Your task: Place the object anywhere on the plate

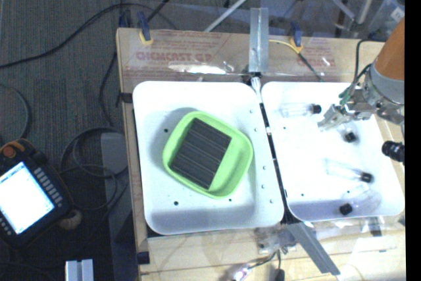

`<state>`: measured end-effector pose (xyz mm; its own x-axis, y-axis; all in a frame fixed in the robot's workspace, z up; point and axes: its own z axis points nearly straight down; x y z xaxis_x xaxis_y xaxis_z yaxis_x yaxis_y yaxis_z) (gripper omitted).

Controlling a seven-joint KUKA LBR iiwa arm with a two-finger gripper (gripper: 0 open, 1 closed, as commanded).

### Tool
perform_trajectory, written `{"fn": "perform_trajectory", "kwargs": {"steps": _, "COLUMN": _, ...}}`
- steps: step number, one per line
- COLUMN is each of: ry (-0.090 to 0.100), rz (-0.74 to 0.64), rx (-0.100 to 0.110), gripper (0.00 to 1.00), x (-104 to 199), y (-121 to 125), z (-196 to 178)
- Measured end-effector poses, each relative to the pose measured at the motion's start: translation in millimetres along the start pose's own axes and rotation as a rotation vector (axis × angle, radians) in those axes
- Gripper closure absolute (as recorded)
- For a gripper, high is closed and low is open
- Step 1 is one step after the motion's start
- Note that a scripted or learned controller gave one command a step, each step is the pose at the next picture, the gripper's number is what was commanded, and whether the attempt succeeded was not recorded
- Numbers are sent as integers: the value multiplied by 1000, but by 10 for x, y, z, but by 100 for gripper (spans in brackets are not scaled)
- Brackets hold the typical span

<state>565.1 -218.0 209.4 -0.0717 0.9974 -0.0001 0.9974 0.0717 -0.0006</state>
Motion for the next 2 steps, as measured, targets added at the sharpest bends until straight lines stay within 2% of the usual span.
{"fn": "perform_trajectory", "kwargs": {"steps": 1, "ry": 0, "rz": 0, "rx": 0, "gripper": 0, "x": 0, "y": 0, "z": 0}}
{"fn": "perform_trajectory", "kwargs": {"steps": 2, "ry": 1, "rz": -168, "rx": 1, "gripper": 0, "x": 440, "y": -780, "z": -179}}
